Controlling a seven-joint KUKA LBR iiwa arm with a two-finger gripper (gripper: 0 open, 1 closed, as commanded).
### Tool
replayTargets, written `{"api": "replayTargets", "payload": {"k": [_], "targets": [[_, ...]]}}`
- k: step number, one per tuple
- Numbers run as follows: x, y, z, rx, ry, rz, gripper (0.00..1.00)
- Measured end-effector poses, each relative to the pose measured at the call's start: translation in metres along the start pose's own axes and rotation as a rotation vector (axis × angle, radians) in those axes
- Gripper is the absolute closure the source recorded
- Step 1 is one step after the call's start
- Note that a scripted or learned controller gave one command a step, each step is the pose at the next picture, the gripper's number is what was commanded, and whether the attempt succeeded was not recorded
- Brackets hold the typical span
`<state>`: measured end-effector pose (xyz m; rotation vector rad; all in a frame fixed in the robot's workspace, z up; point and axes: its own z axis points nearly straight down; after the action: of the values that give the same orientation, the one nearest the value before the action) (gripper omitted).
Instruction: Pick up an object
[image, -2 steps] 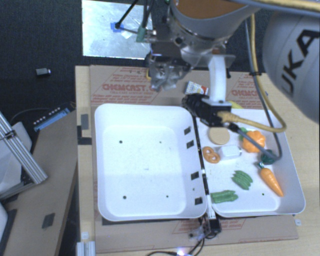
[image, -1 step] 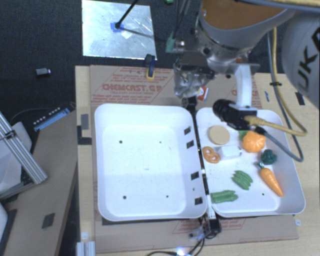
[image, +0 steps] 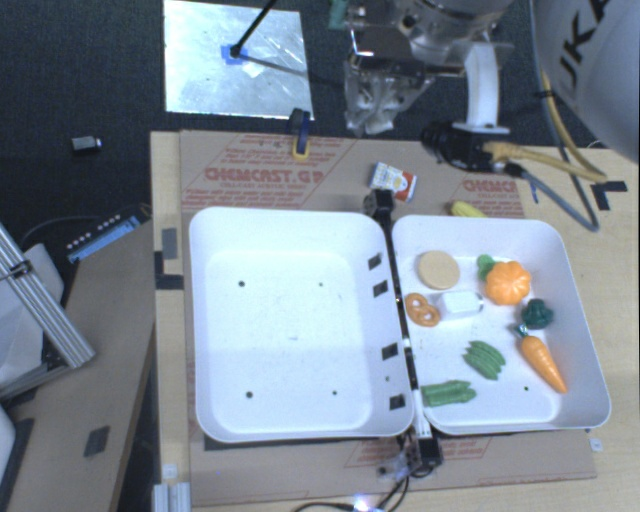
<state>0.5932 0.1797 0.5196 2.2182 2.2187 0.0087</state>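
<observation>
We see the gripper (image: 378, 105) raised above the bench's far edge; we cannot tell how it is set. Nearest it, well below, sits the round cracker (image: 438, 269), then the pumpkin (image: 507, 283), farthest the carrot (image: 543, 362).

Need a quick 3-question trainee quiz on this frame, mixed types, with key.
1. True or false: the toy food lies in the left bin.
2. Which lies nearest the hinge between the bins? A) pretzel B) carrot C) orange pumpkin
3. Fill in: the gripper hangs beyond the bins' ____ edge in the camera view.

Key: 1 false, it lies in the right bin; 2 A; 3 far.
</observation>
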Motion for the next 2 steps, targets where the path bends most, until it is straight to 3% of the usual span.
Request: {"api": "replayTargets", "payload": {"k": [1, 2], "targets": [[-0.057, 0.027, 0.046, 0.008, -0.003, 0.005, 1.00], [-0.077, 0.068, 0.041, 0.002, -0.002, 0.001, 1.00]]}}
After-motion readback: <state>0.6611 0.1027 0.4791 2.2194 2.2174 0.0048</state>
